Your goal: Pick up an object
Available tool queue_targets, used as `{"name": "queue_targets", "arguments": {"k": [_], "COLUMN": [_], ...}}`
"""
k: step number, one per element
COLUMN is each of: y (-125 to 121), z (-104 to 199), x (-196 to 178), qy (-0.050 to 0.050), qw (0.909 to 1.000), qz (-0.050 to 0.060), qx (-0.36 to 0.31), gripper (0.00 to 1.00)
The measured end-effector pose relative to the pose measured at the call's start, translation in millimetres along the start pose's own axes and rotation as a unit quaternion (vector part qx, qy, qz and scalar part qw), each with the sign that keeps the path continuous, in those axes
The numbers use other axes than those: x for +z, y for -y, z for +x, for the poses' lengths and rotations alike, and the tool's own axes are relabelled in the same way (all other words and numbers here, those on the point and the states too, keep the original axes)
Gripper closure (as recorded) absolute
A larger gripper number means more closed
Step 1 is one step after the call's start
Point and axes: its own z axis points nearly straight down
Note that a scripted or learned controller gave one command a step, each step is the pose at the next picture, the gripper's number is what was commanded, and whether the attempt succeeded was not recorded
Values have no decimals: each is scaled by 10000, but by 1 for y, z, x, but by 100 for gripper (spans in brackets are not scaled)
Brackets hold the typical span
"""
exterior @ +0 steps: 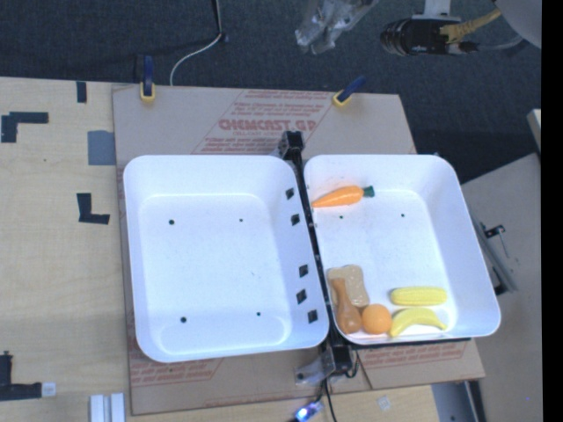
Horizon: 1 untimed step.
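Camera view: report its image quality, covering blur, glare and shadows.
Camera view: the gripper at the top edge is smeared by blur, its fingers unreadable; the carrot, corn cob and banana in the right bin look fairly sharp; the left bin is bright white with little surface detail; shadows are soft and faint along the bin walls.

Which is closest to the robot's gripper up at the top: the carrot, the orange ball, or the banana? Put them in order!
Measured from the gripper, hanging above the far edge of the bench:
1. Carrot, at the far end of the right bin, beside the divider.
2. Orange ball, near the front edge, next to the bread-coloured piece.
3. Banana, front right corner, a little farther out.
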Motion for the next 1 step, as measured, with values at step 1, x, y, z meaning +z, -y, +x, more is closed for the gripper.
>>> {"name": "queue_targets", "arguments": {"k": [1], "y": [-20], "z": [52], "x": [0], "qy": [1], "qw": [10000], "qz": [6], "qx": [11], "gripper": [100]}}
